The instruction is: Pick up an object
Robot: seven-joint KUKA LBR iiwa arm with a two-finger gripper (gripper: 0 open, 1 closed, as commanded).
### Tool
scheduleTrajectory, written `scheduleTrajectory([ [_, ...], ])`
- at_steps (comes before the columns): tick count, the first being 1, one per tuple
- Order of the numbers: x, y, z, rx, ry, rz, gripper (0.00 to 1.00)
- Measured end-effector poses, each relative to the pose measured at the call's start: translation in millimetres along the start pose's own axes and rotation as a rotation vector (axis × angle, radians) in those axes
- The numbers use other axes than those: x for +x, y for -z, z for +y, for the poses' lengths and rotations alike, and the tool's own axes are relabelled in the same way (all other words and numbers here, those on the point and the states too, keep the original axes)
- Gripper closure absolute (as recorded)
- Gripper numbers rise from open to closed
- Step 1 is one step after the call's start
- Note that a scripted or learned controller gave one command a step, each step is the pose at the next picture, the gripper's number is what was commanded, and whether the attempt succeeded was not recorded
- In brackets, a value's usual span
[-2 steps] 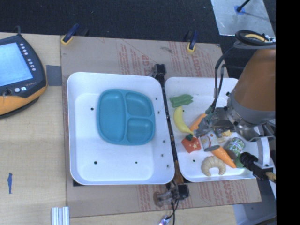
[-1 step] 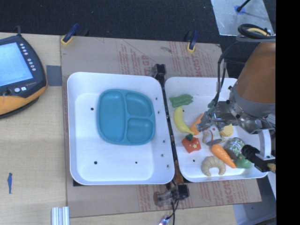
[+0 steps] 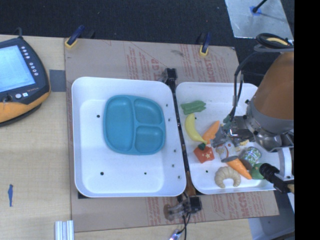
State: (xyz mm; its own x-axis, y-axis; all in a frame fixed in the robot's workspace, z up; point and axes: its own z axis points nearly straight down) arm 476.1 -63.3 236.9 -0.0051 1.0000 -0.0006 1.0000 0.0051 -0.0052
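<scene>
Even, diffuse overhead light; scene moderately bright. White bins [image 3: 80, 134] near overexposed, little surface detail. Soft short shadows under blue plate [image 3: 134, 124] and along bin rims. Floor at top dark, low detail. Slight overall softness, coarse resolution; small items in right bin [image 3: 200, 91] blur together. No strong glare.

One fixed camera looks down at a slant from above the bench [image 3: 35, 149], taking in both white bins [image 3: 80, 134] from moderately near.

Two bins [image 3: 80, 134], one plate [image 3: 134, 124], two carrots [image 3: 211, 131]
</scene>
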Motion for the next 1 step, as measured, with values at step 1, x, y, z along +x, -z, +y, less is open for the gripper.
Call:
scheduleTrajectory([
  [1,13.7,3.2,0.7,-0.003,0.002,-0.001,1.00],
])
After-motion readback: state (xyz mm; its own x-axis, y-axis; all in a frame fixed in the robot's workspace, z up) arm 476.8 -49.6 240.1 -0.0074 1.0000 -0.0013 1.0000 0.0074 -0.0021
